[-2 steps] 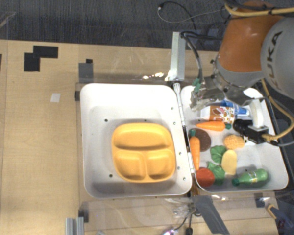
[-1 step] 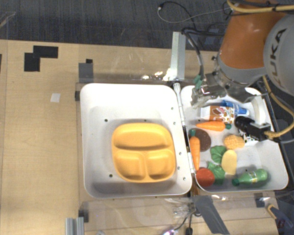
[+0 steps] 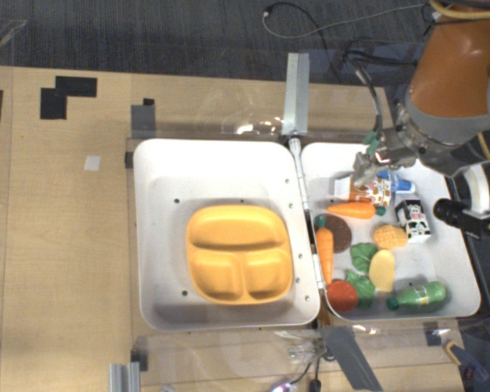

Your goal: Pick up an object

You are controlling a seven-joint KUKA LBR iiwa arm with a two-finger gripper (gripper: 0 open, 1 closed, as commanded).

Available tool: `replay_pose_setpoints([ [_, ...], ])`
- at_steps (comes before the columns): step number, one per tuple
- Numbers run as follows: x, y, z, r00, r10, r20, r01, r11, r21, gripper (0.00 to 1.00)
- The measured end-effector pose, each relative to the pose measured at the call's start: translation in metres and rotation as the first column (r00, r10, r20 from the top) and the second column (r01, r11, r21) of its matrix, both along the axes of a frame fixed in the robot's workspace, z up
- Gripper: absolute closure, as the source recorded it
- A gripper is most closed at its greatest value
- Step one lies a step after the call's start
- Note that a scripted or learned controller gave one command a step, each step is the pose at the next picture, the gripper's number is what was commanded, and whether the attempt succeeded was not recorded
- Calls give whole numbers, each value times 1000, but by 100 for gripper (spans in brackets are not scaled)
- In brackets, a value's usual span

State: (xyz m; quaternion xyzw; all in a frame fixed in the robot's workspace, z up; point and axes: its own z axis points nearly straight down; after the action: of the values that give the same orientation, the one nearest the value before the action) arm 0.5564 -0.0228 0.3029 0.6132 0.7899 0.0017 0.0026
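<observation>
Pincer (image 3: 374, 160) hovers above small carton (image 3: 374, 189); carton directly below it, carrot (image 3: 351, 211) just beyond; jaw state unclear.

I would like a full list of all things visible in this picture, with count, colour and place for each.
Bins: 2, white, side by side on the bench.
Tray: 1, yellow, three compartments, in left bin.
Carrots: 2, orange, right bin, left part.
Bottle: 1, green, right bin, near edge.
Tomato: 1, red, right bin, near corner.
Lemon-like piece: 1, pale yellow, right bin, centre.
Small cartons: several, mixed colours, right bin, far part.
Gripper: 1, grey, above the right bin's far part.
</observation>
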Motion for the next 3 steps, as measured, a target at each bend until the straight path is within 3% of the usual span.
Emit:
replay_pose_setpoints([
  [1, 43, 2, -33, 978, 211, 1, -211, 978, -1, 100],
  [2, 66, 58, -43, 940, 342, 1, -342, 940, -1, 100],
  [3, 91, 10, -117, 820, 572, 0, -572, 820, -3, 100],
])
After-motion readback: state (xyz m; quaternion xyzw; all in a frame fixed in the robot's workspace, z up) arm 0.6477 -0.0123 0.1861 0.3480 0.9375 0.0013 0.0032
